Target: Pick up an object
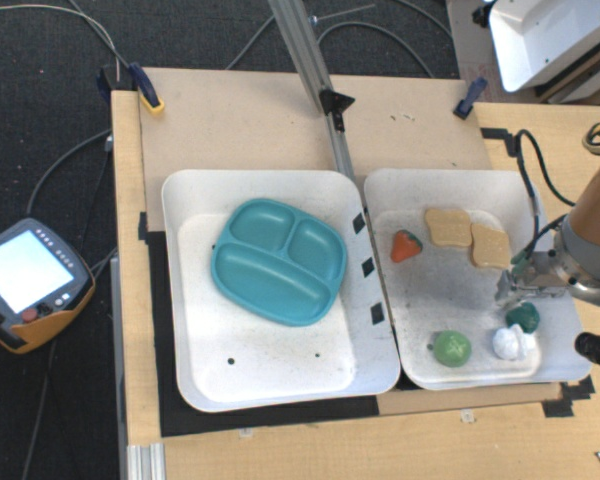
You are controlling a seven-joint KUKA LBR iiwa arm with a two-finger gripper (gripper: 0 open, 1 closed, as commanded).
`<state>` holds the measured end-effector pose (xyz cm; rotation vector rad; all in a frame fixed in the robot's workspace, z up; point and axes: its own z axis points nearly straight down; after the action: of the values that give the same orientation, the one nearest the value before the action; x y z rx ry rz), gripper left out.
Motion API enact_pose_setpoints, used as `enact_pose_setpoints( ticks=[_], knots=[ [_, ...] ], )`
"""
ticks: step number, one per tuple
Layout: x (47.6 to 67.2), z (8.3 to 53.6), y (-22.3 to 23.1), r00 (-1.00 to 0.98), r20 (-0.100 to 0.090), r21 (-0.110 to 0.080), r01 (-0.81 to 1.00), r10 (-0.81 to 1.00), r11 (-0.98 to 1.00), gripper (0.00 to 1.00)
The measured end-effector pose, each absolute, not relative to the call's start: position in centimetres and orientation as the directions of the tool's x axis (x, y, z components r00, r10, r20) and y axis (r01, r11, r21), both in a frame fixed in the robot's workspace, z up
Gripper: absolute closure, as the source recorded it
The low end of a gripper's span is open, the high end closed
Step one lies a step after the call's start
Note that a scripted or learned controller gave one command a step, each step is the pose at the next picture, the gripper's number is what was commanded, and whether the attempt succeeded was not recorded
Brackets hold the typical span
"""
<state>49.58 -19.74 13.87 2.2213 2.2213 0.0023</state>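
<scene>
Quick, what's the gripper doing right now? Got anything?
Gripper: low in the right bin, just above the dark green object; open or shut cannot be told, and nothing shows held.

Bench stuff: a teal divided plate (279, 260) sits in the left white bin (190, 368), kinda tilted toward the back. Off the bench's left side there's a teach pendant (28, 283) with a lit screen lying on dark carpet, cables (70, 28) snaking around. A metal pole (300, 38) slants in from the top, with blue clamps (145, 88) on the back corners.
</scene>
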Motion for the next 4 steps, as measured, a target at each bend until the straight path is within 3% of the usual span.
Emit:
enact_pose_setpoints(
  ticks=[2,4],
  knots=[
    [49.9,23.9,-20.5,-0.002,-0.003,0.006,1.000,1.000,0.002,1.00],
    [50.0,23.4,-9.9,-0.007,0.004,-0.002,1.000,1.000,0.007,1.00]
  ],
)
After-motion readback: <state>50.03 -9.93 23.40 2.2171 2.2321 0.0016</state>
